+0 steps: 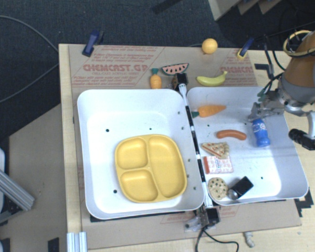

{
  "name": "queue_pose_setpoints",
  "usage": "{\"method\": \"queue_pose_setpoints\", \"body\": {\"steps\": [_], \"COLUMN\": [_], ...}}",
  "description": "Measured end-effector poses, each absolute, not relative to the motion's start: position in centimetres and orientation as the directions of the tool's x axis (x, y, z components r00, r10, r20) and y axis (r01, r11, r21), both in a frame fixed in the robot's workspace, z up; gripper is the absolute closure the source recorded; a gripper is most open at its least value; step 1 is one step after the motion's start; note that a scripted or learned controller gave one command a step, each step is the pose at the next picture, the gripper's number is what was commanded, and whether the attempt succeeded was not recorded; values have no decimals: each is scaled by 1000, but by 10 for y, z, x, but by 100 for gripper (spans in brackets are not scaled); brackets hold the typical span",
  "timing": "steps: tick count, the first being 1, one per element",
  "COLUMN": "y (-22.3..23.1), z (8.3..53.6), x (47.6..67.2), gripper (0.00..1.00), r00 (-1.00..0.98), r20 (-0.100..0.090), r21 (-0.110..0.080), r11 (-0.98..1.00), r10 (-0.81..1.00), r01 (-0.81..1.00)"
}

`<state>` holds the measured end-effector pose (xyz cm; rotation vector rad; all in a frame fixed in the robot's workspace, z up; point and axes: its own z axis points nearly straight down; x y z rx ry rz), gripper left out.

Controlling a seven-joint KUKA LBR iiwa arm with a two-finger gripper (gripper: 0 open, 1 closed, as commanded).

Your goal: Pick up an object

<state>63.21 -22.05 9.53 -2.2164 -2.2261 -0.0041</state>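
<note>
1. The gripper (259, 112) hangs over the far right of the right bin (283, 167), its metal tip just above a blue can (260, 133). Whether it is wide or narrow, I cannot tell.
2. The can, a small cylinder with a white end, lies in the bin, tilted, touching or just under the tip.
3. Left of the can lie a smooth reddish sausage (231, 135) and, farther off, a tapered orange carrot (211, 110).
4. Nearer sit a triangular pizza slice (216, 149), a flat printed packet (219, 165), a round speckled cookie (217, 187) and a black block (243, 186).
5. The left bin (94, 119) holds a glossy yellow tray (149, 168) with three rounded compartments.
6. On the bench's brown board beyond the bins: a curved banana (211, 79), a watermelon slice (175, 68) and an orange ball (209, 46).
</note>
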Motion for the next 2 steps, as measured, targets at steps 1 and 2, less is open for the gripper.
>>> {"method": "queue_pose_setpoints", "body": {"steps": [1,2], "y": [-223,-181], "z": [85,119], "x": [630,600], "gripper": [100,100], "r00": [-1,-1], "r20": [0,1], "r21": [-2,-1], "r11": [1,1], "r10": [1000,1000], "r01": [1000,1000]}}
